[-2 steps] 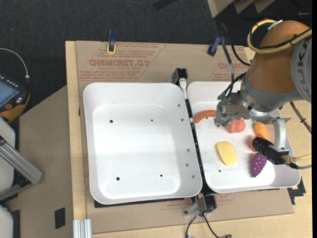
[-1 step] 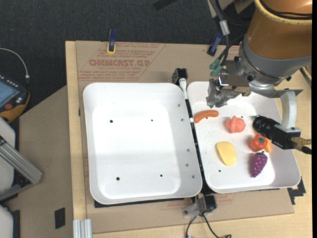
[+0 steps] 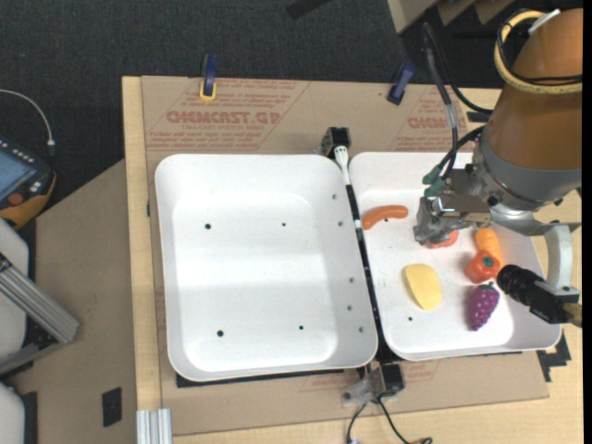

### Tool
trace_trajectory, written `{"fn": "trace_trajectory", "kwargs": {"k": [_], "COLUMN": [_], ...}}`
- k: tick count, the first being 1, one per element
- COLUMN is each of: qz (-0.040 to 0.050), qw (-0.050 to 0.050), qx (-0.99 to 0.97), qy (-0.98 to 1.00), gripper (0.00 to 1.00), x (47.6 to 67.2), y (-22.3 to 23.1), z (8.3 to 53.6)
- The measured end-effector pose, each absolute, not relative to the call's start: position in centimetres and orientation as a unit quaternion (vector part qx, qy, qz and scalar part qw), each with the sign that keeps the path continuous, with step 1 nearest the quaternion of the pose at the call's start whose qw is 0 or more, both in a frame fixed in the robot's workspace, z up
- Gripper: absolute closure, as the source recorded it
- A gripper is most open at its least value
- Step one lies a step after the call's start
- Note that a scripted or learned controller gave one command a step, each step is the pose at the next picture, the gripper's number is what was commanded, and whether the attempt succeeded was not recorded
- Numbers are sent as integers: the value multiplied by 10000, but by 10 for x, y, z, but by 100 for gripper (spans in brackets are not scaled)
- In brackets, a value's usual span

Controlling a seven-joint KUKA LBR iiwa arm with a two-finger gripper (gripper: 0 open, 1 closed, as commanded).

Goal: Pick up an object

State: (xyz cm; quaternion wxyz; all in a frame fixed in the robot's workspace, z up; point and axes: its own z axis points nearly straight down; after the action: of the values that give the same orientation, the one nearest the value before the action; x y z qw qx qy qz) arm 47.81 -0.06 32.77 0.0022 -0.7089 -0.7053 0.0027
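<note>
My gripper [image 3: 433, 230] hangs low over the right bin [image 3: 400, 333], near its middle. Directly beneath it a small red object [image 3: 445, 240] peeks out, mostly hidden by the gripper body. An orange sausage-shaped piece [image 3: 384, 215] lies just left of the gripper. A pale yellow piece [image 3: 424, 286] rests toward the front. To the right are an orange carrot-like piece [image 3: 487, 241], a red-orange round fruit [image 3: 480, 266] and a purple bunch of grapes [image 3: 481, 305].
The left bin [image 3: 169, 248] sits beside the right one, their rims meeting along a black divider [image 3: 356, 234]. Both stand on a cardboard sheet [image 3: 240, 109] held by clamps. A black part of the arm [image 3: 532, 289] overhangs the right bin's front right corner.
</note>
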Motion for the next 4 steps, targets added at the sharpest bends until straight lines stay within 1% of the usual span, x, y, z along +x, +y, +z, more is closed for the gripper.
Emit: {"fn": "trace_trajectory", "kwargs": {"k": [1, 2, 3, 4], "qz": [10, -25, -24, 31], "qw": [5, -18, -32, 34], "qx": [-7066, -7063, -7083, -7058], "qy": [-7076, -7079, -7059, -7084], "gripper": [100, 100, 100, 100], "x": [535, 501, 487, 510], "y": [8, 20, -17, 22], "z": [285, 346, 401, 319]}}
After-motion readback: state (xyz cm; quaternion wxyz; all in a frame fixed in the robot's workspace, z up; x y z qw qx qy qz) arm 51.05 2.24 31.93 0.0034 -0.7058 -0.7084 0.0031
